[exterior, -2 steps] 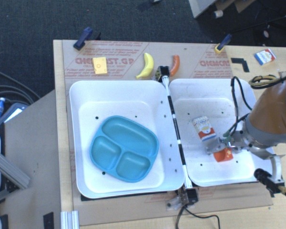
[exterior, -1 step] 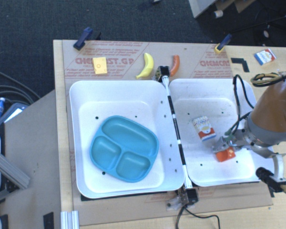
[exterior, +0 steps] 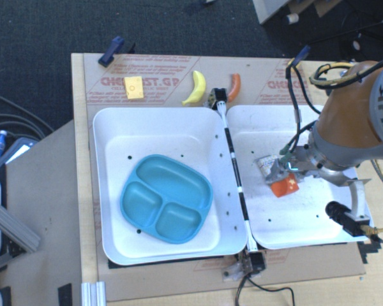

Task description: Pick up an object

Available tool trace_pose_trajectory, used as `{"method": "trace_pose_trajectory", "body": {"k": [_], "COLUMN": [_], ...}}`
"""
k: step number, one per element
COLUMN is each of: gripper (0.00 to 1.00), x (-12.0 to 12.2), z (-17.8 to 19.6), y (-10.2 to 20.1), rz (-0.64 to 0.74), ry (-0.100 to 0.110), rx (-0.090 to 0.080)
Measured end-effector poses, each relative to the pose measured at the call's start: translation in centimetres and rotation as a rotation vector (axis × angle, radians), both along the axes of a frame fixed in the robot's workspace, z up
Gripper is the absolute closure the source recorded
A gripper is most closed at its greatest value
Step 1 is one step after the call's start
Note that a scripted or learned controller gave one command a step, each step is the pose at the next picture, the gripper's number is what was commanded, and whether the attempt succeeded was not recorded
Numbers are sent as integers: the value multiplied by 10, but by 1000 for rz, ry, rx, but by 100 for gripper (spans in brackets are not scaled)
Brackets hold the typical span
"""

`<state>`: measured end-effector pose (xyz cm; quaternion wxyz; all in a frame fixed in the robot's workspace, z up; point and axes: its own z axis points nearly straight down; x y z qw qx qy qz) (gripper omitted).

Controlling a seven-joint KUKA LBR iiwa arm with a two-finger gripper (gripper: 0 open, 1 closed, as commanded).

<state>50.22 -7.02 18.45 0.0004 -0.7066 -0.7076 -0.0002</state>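
Pincer (exterior: 286, 171) state unclear (arm hides it); orange block (exterior: 285, 187) beneath, seemingly tilted.

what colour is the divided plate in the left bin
Light blue. The divided plate shows plainly in the camera view, lying in the left bin.

Grey arm (exterior: 354, 116) from the right, wrist bent down, tool (exterior: 282, 171) low.

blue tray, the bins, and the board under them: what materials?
Blue tray: looks like moulded plastic, smooth semi-gloss, one even colour, with rounded compartment walls.
Bins: probably thin formed plastic, white, soft sheen, rolled rims; painted metal can't be ruled out.
Board: looks like cardboard or fibreboard, matte tan, with red printed lettering.
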Motion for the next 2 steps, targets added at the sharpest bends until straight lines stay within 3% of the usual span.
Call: {"method": "trace_pose_trajectory", "body": {"k": [1, 2], "gripper": [100, 100], "x": [-17, 60], "z": [59, 70], "y": [80, 74], "rz": [-1, 0], "ry": [0, -1], "rx": [0, -1]}}
